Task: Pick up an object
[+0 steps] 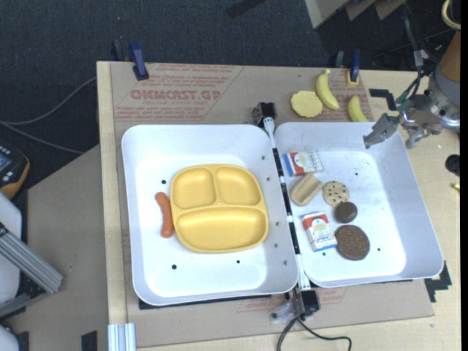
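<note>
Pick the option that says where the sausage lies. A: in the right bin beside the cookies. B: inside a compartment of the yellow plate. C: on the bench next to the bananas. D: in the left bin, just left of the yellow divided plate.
D: the sausage lies on the left bin floor along the yellow divided plate's left edge.

two white bins (146, 269) sit side by side across the middle of the frame. the left one has one yellow divided plate (218, 208) with three compartments and one orange hot dog (164, 214). the right one has two small cartons (302, 162), one bread roll (305, 189), one chocolate chip cookie (336, 193) and two dark brown cookies (352, 242). at the upper right, on the board, lie two bananas (327, 91) and one yellow chip-like piece (306, 104). two blue clamps (137, 60) grip the board's top edge.
</note>
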Tool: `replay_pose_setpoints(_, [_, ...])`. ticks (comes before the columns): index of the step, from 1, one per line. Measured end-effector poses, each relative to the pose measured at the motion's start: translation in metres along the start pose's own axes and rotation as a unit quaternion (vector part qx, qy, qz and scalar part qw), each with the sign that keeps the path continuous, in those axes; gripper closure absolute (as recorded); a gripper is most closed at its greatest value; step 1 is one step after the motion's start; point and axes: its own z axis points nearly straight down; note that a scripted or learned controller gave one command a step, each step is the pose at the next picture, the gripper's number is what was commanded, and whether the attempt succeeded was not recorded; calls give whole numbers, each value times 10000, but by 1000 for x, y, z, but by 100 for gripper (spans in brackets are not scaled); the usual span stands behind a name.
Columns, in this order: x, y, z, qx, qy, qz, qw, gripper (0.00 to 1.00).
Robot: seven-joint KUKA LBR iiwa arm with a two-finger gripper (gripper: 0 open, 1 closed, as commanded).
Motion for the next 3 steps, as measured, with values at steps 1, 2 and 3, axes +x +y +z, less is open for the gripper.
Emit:
replay_pose_setpoints(1, [-2,-53,135,81,26,15,10000,0])
replay_pose_setpoints(2, [77,-86,150,39,30,-25,10000,0])
replay_pose_setpoints(3, [19,-44,148,-25,-20,12,10000,0])
